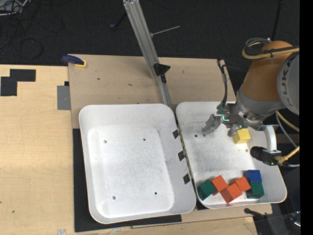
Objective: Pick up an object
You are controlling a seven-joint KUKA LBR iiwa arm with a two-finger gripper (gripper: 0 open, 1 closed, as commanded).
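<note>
The arm [266,87] reaches over the right bin [210,153]. Its gripper [226,125] hangs spread and holds nothing, a yellow block [241,136] just beside one finger. Orange, green and blue blocks [234,187] cluster at the bin's near edge.

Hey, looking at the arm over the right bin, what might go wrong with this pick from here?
1. The gripper sits beside the yellow block, not over it, so closing here would likely grab nothing.
2. The other blocks, like the orange block and blue block, crowd the near corner of the right bin, touching each other; a grasp there may catch two or hit the wall.
</note>
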